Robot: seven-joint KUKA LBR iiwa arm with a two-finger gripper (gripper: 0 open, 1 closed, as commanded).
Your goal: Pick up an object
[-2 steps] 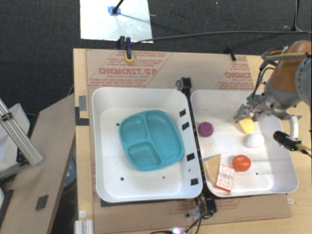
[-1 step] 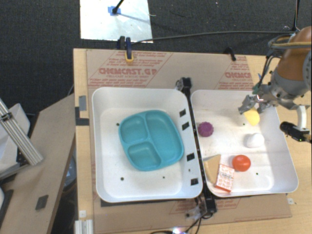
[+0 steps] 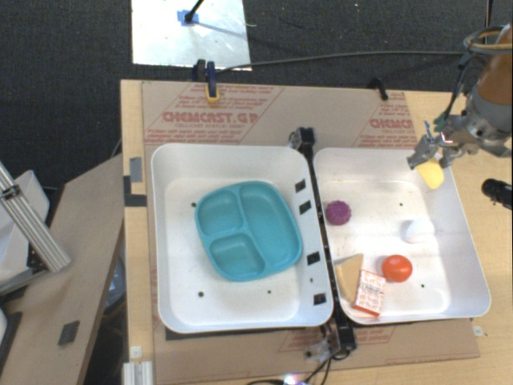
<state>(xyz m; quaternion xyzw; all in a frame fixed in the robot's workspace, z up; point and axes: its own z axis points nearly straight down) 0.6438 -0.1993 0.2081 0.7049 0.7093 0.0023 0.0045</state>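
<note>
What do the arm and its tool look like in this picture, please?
The arm is grey, with an orange band above the wrist. Thin dark cables run down beside it. The tool at its end is small and metallic grey, with two short fingers.

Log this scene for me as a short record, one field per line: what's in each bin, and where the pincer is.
left bin: teal divided plate
right bin: purple ball, white ball, orange-red ball, tan wedge, red-and-white packet
pincer: over right bin's far right corner
yellow object: just below pincer; grasp uncertain
</note>
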